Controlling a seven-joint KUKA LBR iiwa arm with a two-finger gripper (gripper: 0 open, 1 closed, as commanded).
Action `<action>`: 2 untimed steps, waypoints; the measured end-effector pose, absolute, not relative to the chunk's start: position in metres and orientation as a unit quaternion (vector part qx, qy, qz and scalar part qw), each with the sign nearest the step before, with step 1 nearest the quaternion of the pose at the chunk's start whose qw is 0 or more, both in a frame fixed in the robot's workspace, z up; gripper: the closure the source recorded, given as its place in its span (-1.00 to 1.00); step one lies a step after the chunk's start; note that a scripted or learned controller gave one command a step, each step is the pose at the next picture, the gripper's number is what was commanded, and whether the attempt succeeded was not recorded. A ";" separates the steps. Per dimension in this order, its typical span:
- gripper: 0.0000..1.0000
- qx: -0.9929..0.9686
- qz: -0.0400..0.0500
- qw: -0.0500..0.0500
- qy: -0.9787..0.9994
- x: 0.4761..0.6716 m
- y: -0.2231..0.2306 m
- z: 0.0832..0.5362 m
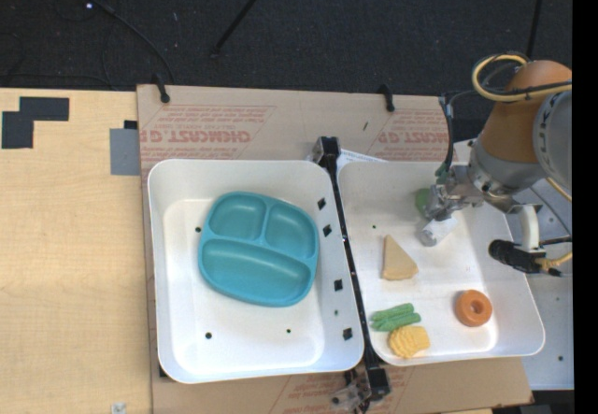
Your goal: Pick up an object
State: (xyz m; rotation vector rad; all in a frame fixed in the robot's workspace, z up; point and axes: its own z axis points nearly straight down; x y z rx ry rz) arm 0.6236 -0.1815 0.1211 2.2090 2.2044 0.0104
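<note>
Far left: bare light wood table [65, 263] with dark square markings near its upper edge. Left white bin [177, 347] holding a teal divided plate [259, 248], lying flat near the bin's middle. Cardboard sheet [234, 127] with reversed red print under and behind both bins. Right white bin [523, 333] carrying a tan wedge [398, 260] near its middle, a green bean pod [393, 317] and a yellow corn piece [408, 341] just beside each other at the near edge, an orange ring [474, 307] further right, well apart from the wedge. Gripper [435, 221] low over the bin's upper half, just beyond the wedge, a small green item [423, 199] close against it; fingers blurred, gap or closure impossible to tell. Behind the table: dark floor, cables, stand legs.
</note>
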 end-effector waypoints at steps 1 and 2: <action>1.00 0.706 0.001 0.001 0.708 0.630 -0.180 0.166; 1.00 0.708 0.001 0.001 0.707 0.621 -0.183 0.223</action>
